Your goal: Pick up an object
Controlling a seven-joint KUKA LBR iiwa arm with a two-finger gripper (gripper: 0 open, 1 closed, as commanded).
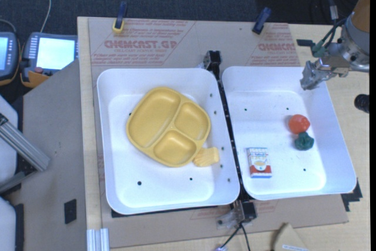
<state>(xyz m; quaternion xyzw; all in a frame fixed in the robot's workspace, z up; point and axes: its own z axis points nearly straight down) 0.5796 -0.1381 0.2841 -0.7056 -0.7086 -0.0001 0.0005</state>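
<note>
In the right bin point(282, 188) lie a red ball-like object point(298, 123), a dark green object point(304, 141) just below it, and a small red and white carton point(259, 162) toward the front. The left bin point(111, 126) holds a yellow divided plate point(168, 126) and a pale yellow piece point(206, 156) at the plate's lower right edge. My gripper point(310, 80) hangs over the right bin's back right corner, above and behind the red object and apart from it. Nothing shows between its fingers.
Both bins rest on a cardboard sheet point(176, 38) held by a blue and yellow clamp point(120, 17) and a blue clamp point(261, 20) at the back. A black clip point(212, 60) sits between the bins at the back. Screens point(53, 53) stand at the far left.
</note>
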